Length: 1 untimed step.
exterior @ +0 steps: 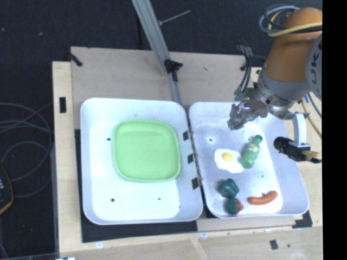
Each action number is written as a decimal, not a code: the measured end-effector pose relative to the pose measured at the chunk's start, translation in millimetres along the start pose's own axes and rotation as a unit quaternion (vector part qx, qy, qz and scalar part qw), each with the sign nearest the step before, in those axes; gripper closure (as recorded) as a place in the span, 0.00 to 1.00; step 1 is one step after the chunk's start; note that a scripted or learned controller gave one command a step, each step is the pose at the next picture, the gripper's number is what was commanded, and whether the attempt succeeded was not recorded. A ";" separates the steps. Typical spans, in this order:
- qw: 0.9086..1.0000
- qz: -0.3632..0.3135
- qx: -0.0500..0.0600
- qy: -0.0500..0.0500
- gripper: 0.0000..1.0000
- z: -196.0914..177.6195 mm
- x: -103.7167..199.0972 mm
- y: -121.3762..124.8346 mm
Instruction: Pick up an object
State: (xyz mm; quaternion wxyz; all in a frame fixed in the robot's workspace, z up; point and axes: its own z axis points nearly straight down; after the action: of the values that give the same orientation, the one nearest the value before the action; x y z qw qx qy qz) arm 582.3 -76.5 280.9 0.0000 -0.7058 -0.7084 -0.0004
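White plastic forms the two shallow bins seen from the one camera above the bench. The left bin point(97, 145) holds a pale green square plate point(146, 149) lying flat near its middle, with nothing seen on it. The right bin point(209, 121) holds the small items: a fried egg toy point(228, 160) near the middle, a green bottle point(251, 152) just beside it on the right and seemingly touching its edge, a green pepper point(228, 187) lower down, a second small green and red piece point(233, 205) just below the pepper, and a sausage point(262, 198) near the bottom right corner.

The arm point(290, 47) is seen reaching in from the right, and its gripper point(238, 119) hangs over the upper part of the right bin, above and a little to the left of the bottle and apart from it. Nothing is seen between the fingers, so no item is judged to be held. The task is therefore judged to be at its start: an item is not yet gripped or lifted, and a descent, a closing and a lift are all left to be done. The bottle and the egg lie nearest the gripper.

Whether the claw is wide or narrow cannot be told, since its tip is dark, blurred and seen from above. The small piece under the pepper is too small to be named with confidence. The arm is cut off at the right and its base is hidden.
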 end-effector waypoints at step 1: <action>1.000 0.000 0.000 0.000 1.00 3.3 53.6 21.6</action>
State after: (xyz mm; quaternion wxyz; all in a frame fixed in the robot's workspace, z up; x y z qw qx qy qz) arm 603.8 -22.8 277.6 0.0001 -0.7058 -0.7084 -0.0003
